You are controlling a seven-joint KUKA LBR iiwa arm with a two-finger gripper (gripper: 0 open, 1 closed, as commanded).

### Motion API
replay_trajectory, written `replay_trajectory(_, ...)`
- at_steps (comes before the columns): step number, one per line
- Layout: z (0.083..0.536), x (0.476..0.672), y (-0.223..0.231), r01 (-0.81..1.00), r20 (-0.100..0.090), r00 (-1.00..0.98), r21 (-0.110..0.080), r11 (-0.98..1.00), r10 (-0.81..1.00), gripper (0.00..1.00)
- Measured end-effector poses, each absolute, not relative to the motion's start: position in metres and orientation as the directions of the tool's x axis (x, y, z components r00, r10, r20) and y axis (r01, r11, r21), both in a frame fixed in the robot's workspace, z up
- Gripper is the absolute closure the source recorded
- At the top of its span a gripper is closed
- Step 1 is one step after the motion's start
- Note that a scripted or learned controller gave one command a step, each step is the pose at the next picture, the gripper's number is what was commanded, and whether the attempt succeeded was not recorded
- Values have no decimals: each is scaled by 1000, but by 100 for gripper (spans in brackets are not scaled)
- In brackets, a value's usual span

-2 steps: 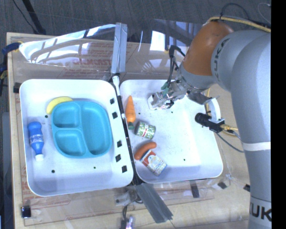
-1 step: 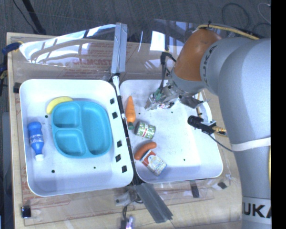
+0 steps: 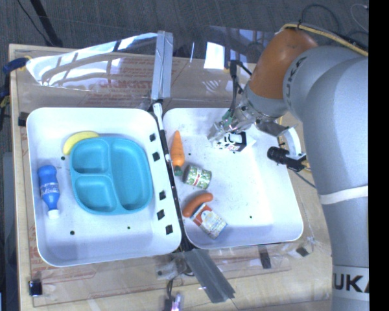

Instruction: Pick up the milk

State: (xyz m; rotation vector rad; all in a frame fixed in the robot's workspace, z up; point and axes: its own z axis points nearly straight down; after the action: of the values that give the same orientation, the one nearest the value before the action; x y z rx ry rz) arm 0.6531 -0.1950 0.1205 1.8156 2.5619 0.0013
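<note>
In the right bin (image 3: 272, 206), near its back wall, lies a small white carton with black patches (image 3: 235, 144), which looks like the milk. My gripper (image 3: 225, 129) hangs directly over the carton's back edge, at or very close to it. The wrist hides part of the carton, so I cannot tell whether it is gripped. The grey arm with its orange band (image 3: 282, 57) reaches in from the right.
The right bin also holds an orange carrot (image 3: 177, 148), a green can (image 3: 198, 175), a red sausage (image 3: 196, 203) and a small red-and-white box (image 3: 212, 223). The left bin (image 3: 45, 238) holds a blue divided tray (image 3: 111, 175), a banana (image 3: 78, 138) and a blue bottle (image 3: 49, 190).
</note>
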Motion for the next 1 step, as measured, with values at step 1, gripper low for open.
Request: replay_trajectory(1,111,642,-202,962,-9,-271,32,272,962,0)
